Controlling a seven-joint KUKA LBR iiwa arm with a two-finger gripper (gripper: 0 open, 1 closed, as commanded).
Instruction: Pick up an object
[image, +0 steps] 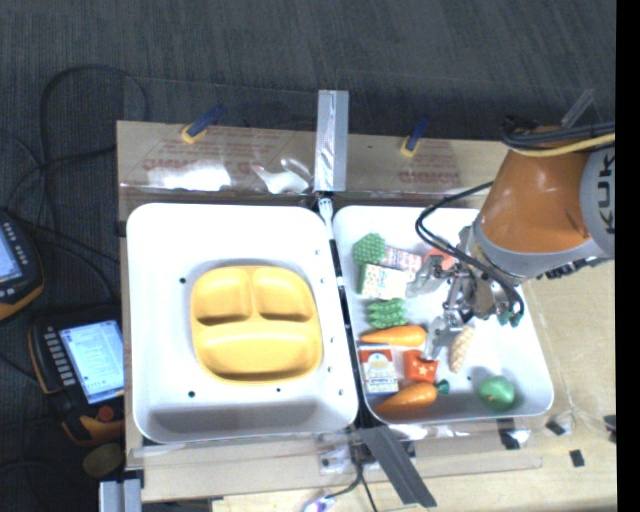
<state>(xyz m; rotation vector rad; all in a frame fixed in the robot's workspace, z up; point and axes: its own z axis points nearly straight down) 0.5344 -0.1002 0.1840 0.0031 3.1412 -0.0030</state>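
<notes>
My gripper (446, 322) hangs low in the right bin (535, 345), near its middle. Just below and to its right lies a pale corn cob (461, 348), very close to the gripper's tip. To its left lies an orange carrot (393, 337), and below it a small red piece (421, 368). No object is visibly lifted off the bin floor. The orange band of the arm (535, 205) covers the bin's upper right part.
The right bin also holds a green ball (497, 391), a second carrot (408, 398), a red box (378, 368), leafy greens (385, 315), a green vegetable (368, 247) and small boxes (402, 260). The left bin (160, 260) holds a yellow divided plate (256, 320).
</notes>
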